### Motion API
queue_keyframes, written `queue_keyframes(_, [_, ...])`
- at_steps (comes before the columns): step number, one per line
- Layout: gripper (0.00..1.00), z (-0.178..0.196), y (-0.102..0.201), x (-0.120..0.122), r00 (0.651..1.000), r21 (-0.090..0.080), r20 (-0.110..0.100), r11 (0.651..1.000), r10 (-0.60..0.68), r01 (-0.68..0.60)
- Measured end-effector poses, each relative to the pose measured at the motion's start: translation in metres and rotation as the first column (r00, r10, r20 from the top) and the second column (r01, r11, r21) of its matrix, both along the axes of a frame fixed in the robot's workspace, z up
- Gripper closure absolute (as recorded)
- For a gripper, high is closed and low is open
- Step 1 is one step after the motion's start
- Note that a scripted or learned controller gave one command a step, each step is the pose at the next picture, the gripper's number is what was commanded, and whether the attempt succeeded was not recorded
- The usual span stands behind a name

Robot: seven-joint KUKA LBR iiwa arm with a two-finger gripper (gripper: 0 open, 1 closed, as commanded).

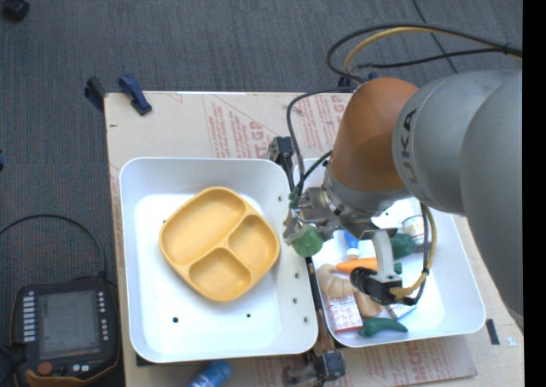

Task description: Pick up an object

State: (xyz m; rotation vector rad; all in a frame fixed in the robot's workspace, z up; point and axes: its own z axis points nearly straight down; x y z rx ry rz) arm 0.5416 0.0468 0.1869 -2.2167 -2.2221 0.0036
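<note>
"KUKA" on arm; red print on board unreadable.

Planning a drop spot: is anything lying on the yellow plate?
No. The yellow plate in the left bin has three bare compartments.

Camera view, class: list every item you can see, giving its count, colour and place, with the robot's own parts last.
Bins: two, white, side by side on the bench.
Divided plate: one, yellow, in the left bin.
Small items: a pile, mixed orange, green, tan and red, in the right bin; exact count unclear.
Bottle: one, blue, at the bench's front edge.
Clamps: two, blue, at the bench's far left corner.
Handheld control pad: one, grey and orange, on the floor at left.
Arm: one, grey with orange band, over the right bin.
Gripper: one, near a green item between the bins.
</note>
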Motion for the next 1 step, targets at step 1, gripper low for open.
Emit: queue_keyframes(1, [1.00, 0.0003, 0.0032, -0.0306, 1.000, 0.000, -0.001, 1.000, -0.004, 0.004])
